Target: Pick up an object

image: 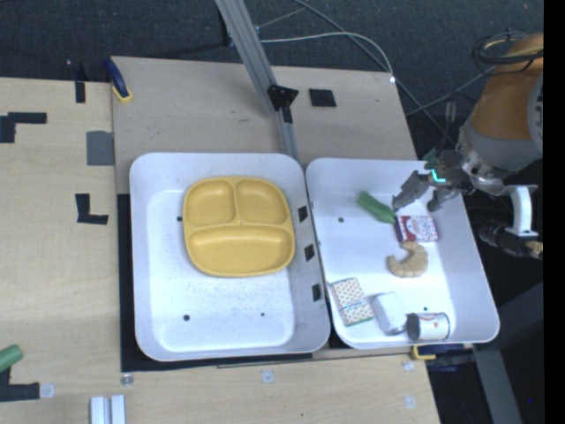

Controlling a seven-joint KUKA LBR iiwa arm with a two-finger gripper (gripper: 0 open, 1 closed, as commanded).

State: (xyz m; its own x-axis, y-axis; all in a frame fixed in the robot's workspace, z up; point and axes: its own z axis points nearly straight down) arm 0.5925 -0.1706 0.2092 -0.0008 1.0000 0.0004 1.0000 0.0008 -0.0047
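Observation:
My gripper (pixel 423 194) hangs over the far right part of the right bin (pixel 468 276), open, with nothing between its fingers. Just left of it lies a green stick-like object (pixel 375 206). A red and white packet (pixel 416 229) sits right below the fingers. Nearer the front are a croissant-shaped toy (pixel 408 260), a checkered packet (pixel 350 300), a small grey piece (pixel 384 312) and a white can (pixel 428 326) on its side.
The left bin (pixel 159 263) holds a yellow divided plate (pixel 238 225). A metal pole (pixel 256 56) slants up from between the bins at the back. Cables run across the dark floor behind the bench.

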